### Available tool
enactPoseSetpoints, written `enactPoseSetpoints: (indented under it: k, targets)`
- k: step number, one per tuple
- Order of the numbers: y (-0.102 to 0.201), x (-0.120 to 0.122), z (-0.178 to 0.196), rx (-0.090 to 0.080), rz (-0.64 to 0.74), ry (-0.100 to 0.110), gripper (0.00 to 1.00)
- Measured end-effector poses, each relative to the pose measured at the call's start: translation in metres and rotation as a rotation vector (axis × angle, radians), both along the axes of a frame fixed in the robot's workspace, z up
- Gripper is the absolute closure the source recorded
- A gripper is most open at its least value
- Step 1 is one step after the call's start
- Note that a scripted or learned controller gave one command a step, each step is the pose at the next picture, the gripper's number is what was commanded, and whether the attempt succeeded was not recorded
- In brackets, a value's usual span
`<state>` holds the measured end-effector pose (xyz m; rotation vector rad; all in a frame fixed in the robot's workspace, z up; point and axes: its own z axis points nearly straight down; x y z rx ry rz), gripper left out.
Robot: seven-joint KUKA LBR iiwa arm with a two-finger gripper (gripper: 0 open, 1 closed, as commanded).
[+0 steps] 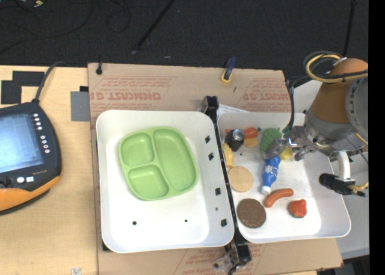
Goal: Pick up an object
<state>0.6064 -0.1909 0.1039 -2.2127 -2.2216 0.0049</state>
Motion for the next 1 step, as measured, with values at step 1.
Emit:
enactPoseSetpoints:
  k: [1]
  targets:
    - [0.0022,0.0002,-0.0171,-0.001,0.001,-0.002,0.0]
